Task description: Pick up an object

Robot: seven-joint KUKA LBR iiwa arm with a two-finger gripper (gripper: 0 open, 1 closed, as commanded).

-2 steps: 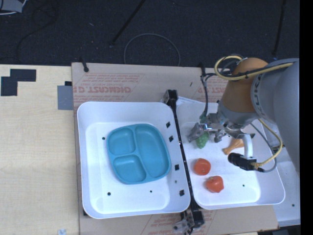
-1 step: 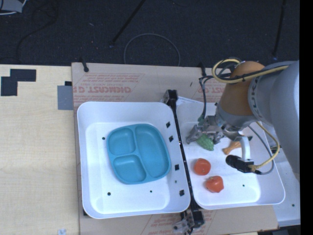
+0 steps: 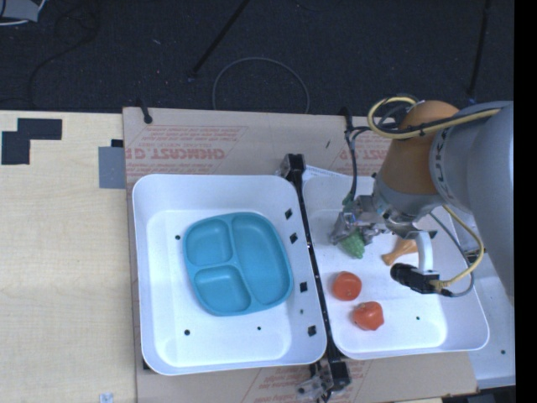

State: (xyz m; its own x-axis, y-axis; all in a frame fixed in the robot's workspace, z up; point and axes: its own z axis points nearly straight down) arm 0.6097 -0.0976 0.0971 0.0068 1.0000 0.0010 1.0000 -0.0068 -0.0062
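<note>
My gripper (image 3: pixel 352 227) is low in the right bin (image 3: pixel 457 330), near that bin's upper left part. A small green object (image 3: pixel 355 246) lies directly under it and touches its tip; whether it is held is hidden. An orange piece (image 3: pixel 403 249) lies to the right of the gripper. Two red round objects sit nearer the front: one (image 3: pixel 346 286) in the middle and another (image 3: pixel 367 316) just below and to its right.
The left bin (image 3: pixel 159 326) holds a blue divided plate (image 3: pixel 237 263). A black divider (image 3: pixel 306 259) runs between the two bins. The grey arm with its orange band (image 3: pixel 415 154) covers the right bin's upper right corner.
</note>
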